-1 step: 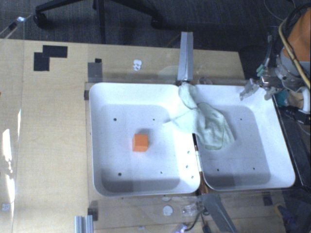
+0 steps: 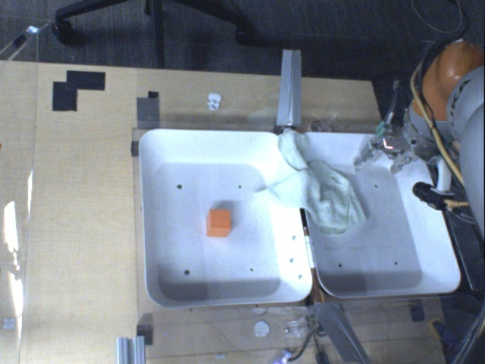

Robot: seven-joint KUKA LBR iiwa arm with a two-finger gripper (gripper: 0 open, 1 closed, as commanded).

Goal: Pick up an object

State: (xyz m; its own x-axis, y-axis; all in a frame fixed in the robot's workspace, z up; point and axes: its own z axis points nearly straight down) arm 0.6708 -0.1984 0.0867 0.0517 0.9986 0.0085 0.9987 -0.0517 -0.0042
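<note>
The orange block (image 2: 219, 222) sits alone in the left bin (image 2: 159, 203). The end effector (image 2: 383, 152), upper right over the right bin (image 2: 409, 264), looks open and holds nothing. It should go straight down over the block, away from the cloth (image 2: 326, 196).

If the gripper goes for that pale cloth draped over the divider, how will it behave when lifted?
The cloth looks crumpled and limp, so it will probably sag and trail from one pinch point. It lies over the wall between the left bin and right bin, so it may drag across. It is unlikely to roll.
</note>
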